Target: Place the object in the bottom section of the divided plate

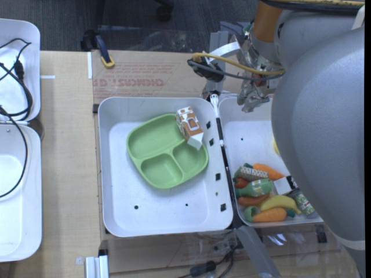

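Observation:
A green divided plate [165, 152] lies in the left white bin [116, 213]. A small white and orange carton [190, 126] rests tilted on the plate's upper right rim, partly over its right section. My gripper [253, 102] hangs over the top edge of the right bin [255, 133], to the right of the carton and apart from it. Nothing shows in the gripper. The big grey arm covers much of the right bin.
Several toy foods lie in the right bin's lower part, among them a carrot [268, 171], a banana [281, 202] and a green packet [255, 186]. A raised rim divides the two bins. A yellow and black cable [211, 62] loops behind the bins.

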You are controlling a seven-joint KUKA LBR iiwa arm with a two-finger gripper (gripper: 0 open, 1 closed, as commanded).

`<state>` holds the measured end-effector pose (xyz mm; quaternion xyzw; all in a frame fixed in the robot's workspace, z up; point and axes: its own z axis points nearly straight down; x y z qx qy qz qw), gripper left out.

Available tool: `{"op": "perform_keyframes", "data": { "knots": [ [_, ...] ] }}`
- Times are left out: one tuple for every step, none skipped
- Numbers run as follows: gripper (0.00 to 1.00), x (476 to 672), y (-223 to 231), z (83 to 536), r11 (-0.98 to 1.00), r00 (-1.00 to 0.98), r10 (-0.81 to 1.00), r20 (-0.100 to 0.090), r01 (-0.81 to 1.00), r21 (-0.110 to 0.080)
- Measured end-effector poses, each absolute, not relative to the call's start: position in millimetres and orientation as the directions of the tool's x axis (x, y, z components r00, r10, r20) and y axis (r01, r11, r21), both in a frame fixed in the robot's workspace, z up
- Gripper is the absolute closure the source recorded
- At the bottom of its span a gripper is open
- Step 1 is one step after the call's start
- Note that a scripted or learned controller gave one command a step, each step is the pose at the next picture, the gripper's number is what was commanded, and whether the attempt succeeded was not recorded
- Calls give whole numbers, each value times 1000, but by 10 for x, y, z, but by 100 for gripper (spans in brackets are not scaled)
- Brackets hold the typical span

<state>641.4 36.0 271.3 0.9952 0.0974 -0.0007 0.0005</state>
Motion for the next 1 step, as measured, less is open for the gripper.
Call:
{"op": "perform_keyframes", "data": {
  "knots": [
    [100,6391,118,2446,-981,981,194,-3,194,0]
  ]
}}
